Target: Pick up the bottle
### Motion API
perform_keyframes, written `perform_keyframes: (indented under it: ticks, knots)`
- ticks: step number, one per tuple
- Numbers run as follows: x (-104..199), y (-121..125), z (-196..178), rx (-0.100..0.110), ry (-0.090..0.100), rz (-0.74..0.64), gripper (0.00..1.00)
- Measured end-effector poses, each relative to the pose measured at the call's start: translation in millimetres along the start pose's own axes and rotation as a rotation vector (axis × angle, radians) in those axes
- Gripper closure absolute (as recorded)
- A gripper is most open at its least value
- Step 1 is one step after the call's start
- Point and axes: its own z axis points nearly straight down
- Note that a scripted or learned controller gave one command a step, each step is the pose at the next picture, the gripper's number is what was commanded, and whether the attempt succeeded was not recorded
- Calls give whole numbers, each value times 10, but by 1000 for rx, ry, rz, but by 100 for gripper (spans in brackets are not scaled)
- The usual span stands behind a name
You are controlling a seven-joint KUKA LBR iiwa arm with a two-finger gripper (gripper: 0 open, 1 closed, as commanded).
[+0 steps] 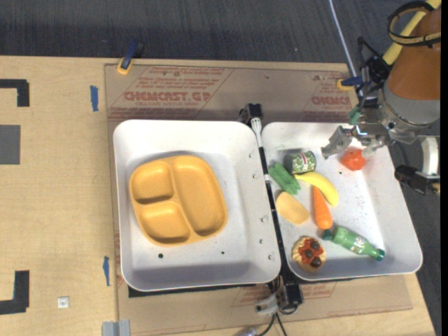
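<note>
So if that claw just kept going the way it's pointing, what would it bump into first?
The gripper seems to point down and leftward, so it would probably meet the green can first, or the white bin floor just before it. Depth is hard to judge. The bottle lies well off that line.

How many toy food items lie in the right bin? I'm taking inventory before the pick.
8: green can, red pepper, green pod, yellow banana, pale potato, orange carrot, green plastic bottle, berry tart. More may be hidden.

bottle green, white label | divided tray yellow-orange | banana yellow | carrot orange | bins white
</note>
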Motion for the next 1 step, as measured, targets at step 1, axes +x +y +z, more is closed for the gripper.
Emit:
perform_keyframes:
  ticks: [1]
  knots:
    - [5, 8, -103, -2, 0, -1, 100]
